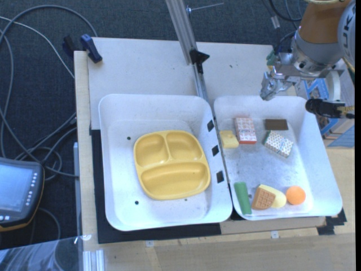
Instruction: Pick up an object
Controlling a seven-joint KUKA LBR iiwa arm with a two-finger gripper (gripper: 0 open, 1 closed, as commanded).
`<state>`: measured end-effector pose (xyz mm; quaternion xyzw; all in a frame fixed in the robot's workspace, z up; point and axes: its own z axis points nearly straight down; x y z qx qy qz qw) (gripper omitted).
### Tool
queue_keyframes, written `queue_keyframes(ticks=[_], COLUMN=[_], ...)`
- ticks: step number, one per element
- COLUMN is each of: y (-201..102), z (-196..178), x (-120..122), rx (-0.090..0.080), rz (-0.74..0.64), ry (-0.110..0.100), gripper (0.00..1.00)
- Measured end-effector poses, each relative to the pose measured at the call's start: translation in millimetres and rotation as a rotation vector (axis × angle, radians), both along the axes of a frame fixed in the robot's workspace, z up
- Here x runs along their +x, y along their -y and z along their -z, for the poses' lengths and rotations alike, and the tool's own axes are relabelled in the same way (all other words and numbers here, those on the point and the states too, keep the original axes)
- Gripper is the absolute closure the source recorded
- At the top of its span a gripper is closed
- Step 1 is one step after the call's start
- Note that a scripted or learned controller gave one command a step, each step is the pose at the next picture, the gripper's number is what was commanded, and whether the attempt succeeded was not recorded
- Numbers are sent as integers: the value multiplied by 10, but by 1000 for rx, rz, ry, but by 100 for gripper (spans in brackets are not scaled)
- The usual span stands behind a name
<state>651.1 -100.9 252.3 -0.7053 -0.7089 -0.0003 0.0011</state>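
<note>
Smooth orange ball [295,195] beside ridged waffle block [262,199]

**White bench carrying two bins**

A white bench top [152,66] is seen from above, with a pale wooden edge along its left side. Two shallow white bins are set on it side by side, touching along a shared middle seam. The left bin [113,168] is taken as the landmark. The right bin [321,168] lies directly to its right. A black mat [101,230] is seen under the left bin, showing along its left and near edges. Beyond the left bin, at the far left corner of the bench, a blue clamp [90,47] is fixed. An aluminium post [180,16] rises from behind the seam between the bins.
</note>
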Motion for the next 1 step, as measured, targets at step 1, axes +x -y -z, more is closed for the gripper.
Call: queue_keyframes(ticks=[1], y=[-461], z=[-13], x=[-114], rx=[1], rz=[0], ry=[-1], gripper=[100])
